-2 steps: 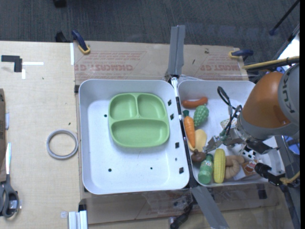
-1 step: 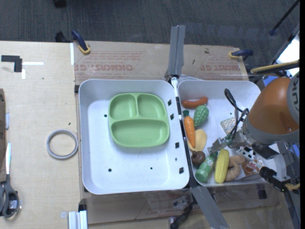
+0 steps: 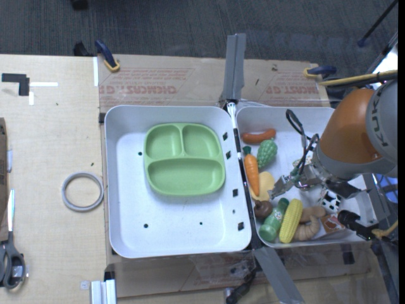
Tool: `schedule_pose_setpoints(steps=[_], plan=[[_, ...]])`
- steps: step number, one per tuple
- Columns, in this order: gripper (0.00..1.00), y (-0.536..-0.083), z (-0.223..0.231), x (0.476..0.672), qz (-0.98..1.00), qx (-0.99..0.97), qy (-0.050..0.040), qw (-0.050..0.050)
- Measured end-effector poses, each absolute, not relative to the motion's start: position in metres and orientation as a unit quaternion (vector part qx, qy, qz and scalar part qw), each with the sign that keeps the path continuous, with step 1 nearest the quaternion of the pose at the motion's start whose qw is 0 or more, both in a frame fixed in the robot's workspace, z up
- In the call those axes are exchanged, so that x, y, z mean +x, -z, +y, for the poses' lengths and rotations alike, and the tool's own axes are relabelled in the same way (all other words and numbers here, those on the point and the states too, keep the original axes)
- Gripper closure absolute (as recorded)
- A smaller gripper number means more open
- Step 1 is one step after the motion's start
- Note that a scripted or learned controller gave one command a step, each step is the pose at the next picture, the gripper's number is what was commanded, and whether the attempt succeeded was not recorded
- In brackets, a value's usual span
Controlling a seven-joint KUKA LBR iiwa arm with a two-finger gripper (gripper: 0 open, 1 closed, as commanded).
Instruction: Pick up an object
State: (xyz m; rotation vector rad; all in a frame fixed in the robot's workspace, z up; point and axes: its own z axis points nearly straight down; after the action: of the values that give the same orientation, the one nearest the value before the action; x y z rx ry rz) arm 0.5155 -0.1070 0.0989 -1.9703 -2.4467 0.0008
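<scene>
Pale wooden bench [image 3: 50, 144] under even light, cardboard sheet [image 3: 164, 81] clamped at far edge, dark grey carpet [image 3: 190, 11] beyond; tape roll [image 3: 82, 190] and scissors [image 3: 11, 258] at left.

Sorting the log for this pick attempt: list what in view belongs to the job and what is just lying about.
Belongs to the job:
- gripper
- right bin with its toy food: sausage, carrot, corn cob

Just lying about:
- green divided plate in the left bin
- tape ring
- scissors
- blue clamp
</scene>
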Motion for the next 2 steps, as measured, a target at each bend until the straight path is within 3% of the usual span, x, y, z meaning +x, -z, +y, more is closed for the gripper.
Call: schedule_pose_setpoints(steps=[1,2], plan=[[0.00,-0.0913,-0.1160,0.4773,-0.784,-0.621,-0.0002,0.000],[1.00,-0.1009,-0.1169,0.4794,-0.783,-0.623,0.0010,-0.002]])
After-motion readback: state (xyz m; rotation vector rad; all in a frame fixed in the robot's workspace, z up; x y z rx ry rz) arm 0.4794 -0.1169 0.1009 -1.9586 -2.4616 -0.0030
